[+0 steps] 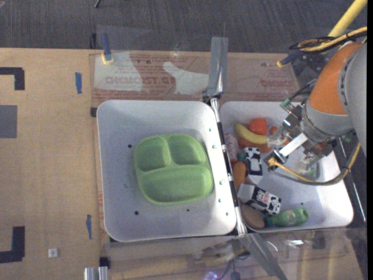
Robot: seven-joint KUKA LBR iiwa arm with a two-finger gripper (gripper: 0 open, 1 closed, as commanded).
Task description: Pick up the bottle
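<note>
The bottle [287,217], green and lying on its side, rests near the 6 o'clock edge of the right bin [342,206]. It lies apart from the jaws [278,154], nothing gripping it.

At the bottle's 9 o'clock, just beside it, lies a brown oval item [253,216]. At its 10 o'clock sits a small carton with black-and-white cow patches [260,198]; its printing is too small to read. A carrot [239,172] lies at the carton's 11 o'clock, along the bin's 9 o'clock wall. A second black-and-white cow-patterned item [252,159] sits at 1 o'clock from the carrot. A banana [250,133] and a red-orange item [258,125] occupy the bin's 11 o'clock area.

The jaws hang over the middle of the right bin, at 12 o'clock from the bottle. Whether they are apart or together cannot be told. The arm [332,92] enters from 3 o'clock, orange band visible.

The left bin [116,214] holds a green divided plate [173,169] at its centre.

The desk [46,156] is tan, with blue tape strips [78,83] and black markings. At 12 o'clock from the bins lies a cardboard panel [151,77] bearing reversed red lettering, not legible.
</note>
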